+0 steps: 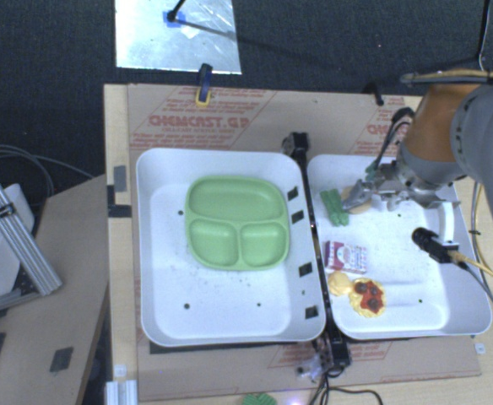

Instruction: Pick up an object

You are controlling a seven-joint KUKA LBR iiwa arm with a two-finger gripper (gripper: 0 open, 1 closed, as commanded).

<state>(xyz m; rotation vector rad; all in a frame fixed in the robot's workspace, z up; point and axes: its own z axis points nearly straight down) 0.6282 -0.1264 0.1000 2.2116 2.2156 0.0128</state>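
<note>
Dark carpet is seen around a bench [230,112] covered by a brown printed sheet, and a shiny silver sheet [176,24] is laid on the floor beyond it. Two shallow white bins are set side by side on the bench. The left bin [158,251] is occupied by a green divided plate [236,224], placed flat near its middle. The right bin [415,298] is entered from the right by the grey arm [474,133], which is bent down over the bin's far half.

The gripper [358,196] is lowered near the far left corner of the right bin; whether it is spread or pressed together cannot be told, and nothing is seen to be pinched in it. A small green piece [334,207] is laid just beside it, toward the bin's left wall. A red and white packet [346,256] is found nearer the camera, and a yellow and red toy [360,294] is laid just in front of that packet.
</note>
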